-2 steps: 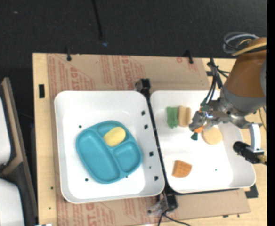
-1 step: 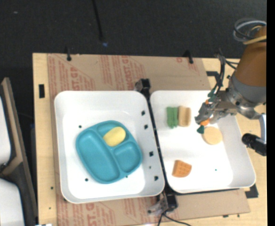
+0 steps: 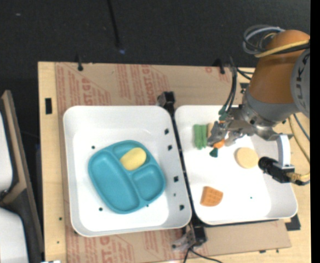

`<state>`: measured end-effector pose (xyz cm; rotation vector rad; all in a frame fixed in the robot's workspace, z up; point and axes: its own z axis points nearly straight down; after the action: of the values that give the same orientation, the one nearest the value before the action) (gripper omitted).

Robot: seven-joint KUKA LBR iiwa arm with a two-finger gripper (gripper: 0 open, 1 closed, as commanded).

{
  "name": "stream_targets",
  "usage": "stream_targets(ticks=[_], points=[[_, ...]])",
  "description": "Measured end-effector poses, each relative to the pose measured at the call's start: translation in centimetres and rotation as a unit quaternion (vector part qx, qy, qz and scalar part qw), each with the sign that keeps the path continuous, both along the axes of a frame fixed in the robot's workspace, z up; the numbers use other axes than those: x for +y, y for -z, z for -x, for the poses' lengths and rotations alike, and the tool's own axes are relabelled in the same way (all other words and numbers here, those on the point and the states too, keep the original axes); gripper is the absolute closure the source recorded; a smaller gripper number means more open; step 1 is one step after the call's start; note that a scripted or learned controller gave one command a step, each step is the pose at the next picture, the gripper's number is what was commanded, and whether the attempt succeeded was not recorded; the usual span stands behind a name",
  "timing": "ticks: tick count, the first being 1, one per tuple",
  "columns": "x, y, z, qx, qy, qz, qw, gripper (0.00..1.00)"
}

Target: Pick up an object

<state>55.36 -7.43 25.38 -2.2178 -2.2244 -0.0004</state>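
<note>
Camera view: the claw [image 3: 221, 137], grip state unclear, hovers in the right bin [image 3: 283, 204] beside a green block [image 3: 199, 136]. It looks light and stiff; pinch its 2 long sides.

The bench [image 3: 94, 86] is a pale wooden board, its top covered by a brown cardboard sheet [image 3: 116, 84] printed with red lettering — the sheet runs along the back and shows again at the front edge under the bins. Two shallow white bins sit directly on it, side by side and touching along their inner rims. The left bin [image 3: 78, 201] is the larger in view, with rounded corners. The right bin [image 3: 280, 207] lies just beside it, its far corner hidden under the arm. Small black clips [image 3: 166, 98] sit where the two bins meet at the back, and another at the front [image 3: 195, 234], with a few wires trailing off the bench edge there.
</note>
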Motion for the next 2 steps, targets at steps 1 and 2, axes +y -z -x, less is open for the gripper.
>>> stream_targets(ticks=[1,2], points=[[5.7,1.0,-1.2,0.000,-0.001,-0.0002,1.0000,1.00],[11.3,0.2,-1.3,0.000,-0.001,-0.0004,1.0000,1.00]])
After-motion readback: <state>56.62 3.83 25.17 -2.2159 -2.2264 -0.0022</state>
